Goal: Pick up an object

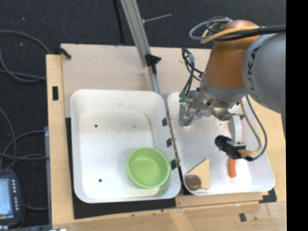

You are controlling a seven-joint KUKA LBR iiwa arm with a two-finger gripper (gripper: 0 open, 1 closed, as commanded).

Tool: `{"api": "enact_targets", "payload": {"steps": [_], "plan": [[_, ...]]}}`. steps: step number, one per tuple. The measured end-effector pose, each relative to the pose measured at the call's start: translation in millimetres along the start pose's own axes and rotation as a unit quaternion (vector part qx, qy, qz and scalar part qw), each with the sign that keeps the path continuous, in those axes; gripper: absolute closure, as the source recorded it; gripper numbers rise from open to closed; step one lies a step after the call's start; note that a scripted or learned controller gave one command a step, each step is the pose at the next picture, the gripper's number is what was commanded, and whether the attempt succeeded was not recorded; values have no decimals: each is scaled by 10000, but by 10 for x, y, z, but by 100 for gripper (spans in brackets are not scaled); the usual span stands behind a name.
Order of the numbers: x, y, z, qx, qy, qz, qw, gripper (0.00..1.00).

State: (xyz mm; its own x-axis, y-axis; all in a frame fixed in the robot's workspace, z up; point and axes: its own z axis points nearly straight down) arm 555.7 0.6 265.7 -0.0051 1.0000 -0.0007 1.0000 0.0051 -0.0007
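My gripper (185, 120) hangs over the back left part of the right bin (260, 179), close to the wall between the two bins. Nothing shows between its tips. A tan wedge-shaped block (202, 172) lies at the front of the right bin, with a small brown round thing (193, 181) touching its front left corner. An orange stick-like object (232, 168) lies to the right of the wedge, partly under the arm's fittings. A green bowl (147, 167) sits upright in the front right corner of the left bin (96, 129).
A slanted metal pole (137, 30) rises from behind the bins, its foot near the dividing walls. The wooden bench (96, 66) extends behind and left of the bins. Cables lie on the dark floor at the left.
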Motion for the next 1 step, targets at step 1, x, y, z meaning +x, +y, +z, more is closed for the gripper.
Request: {"api": "enact_targets", "payload": {"steps": [1], "plan": [[468, 104, 163, 12, 1, -2, 10000, 100]]}}
